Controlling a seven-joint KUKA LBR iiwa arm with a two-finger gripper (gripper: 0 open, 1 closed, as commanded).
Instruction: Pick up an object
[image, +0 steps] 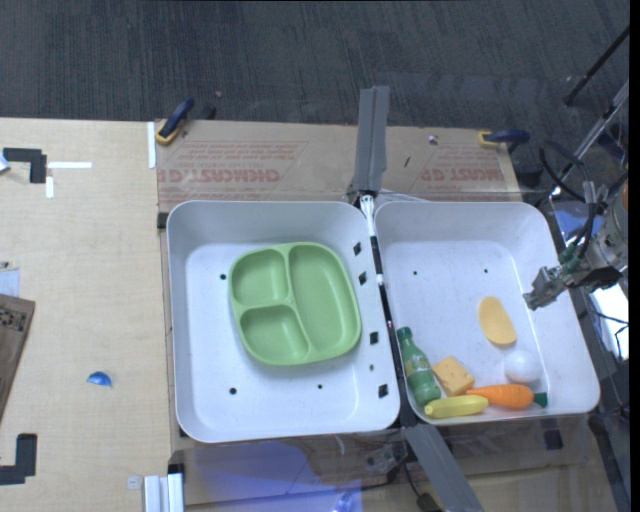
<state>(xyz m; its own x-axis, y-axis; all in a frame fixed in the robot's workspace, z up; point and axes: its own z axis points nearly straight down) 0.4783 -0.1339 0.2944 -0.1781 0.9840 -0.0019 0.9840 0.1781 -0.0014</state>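
The right bin (450, 250) holds several toy foods along its near side. A green bottle (416, 366) lies by the divider, with a yellow cheese block (455, 375) beside it. A yellow banana (457, 406) and an orange carrot (505, 397) lie along the front wall. A white egg (520, 366) rests above the carrot, and a yellow oval piece (496, 320) sits farther back. My gripper (545, 287) hangs at the bin's right rim, to the right of the oval piece, with nothing visibly between its fingers.
The left bin (200, 300) holds a green three-compartment plate (295, 302). A grey divider post (371, 140) rises between the bins at the back. Cardboard (260, 165) lies behind the bins. Cables and the arm's body crowd the right edge (600, 230).
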